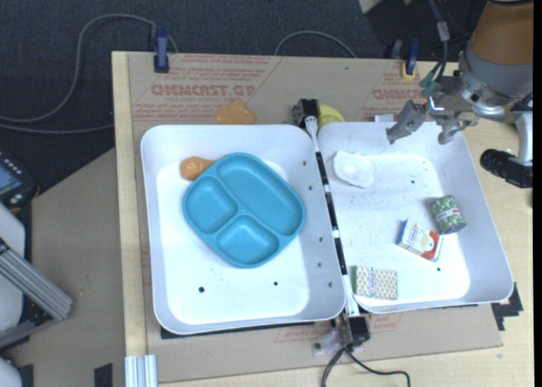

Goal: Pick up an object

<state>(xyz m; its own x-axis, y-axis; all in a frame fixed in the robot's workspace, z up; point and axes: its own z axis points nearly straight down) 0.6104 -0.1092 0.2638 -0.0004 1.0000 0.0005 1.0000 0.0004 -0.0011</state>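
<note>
Camera view showed the gripper at the far edge of the right bin, its two fingers spread apart with nothing between them; one fingertip reached toward the bins' shared divider and the other sat on the arm's side.

Nothing had been lifted yet, so every candidate still lay on the bin floor. Closest to the tool was the white crumpled object, which lay toward the divider from the gripper and a little nearer the camera, its long axis running roughly along that same diagonal. Further toward the camera from the gripper sat the small green can on its side, with the red-and-white carton just beside it, and the patterned packet well apart at the near rim.

Judging by this, the white object looked the shortest reach: a short shift toward the divider, then a descent.
</note>
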